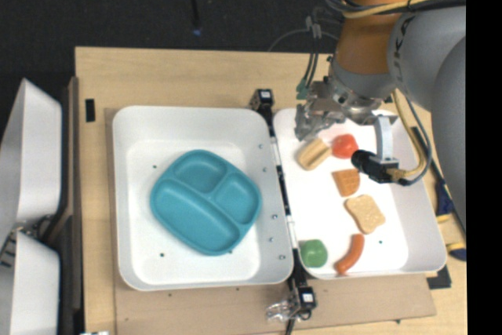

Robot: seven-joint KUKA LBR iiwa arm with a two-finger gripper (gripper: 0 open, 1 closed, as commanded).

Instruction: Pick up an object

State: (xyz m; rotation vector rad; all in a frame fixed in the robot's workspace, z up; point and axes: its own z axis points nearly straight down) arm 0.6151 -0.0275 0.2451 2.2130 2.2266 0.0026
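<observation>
We see the gripper [315,121] low over the far end of the right bin [416,243], just above a tan bread roll [313,154]. Beside the roll lie a red tomato [343,144], an orange cracker [346,182], a toast slice [365,213], a sausage [350,254] and a green block [313,252]. The left bin [133,247] holds a teal divided plate [205,201]

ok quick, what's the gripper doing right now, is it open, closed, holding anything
Gripper: low over the right bin, just above the bread roll; whether it is open or shut cannot be told.
</observation>
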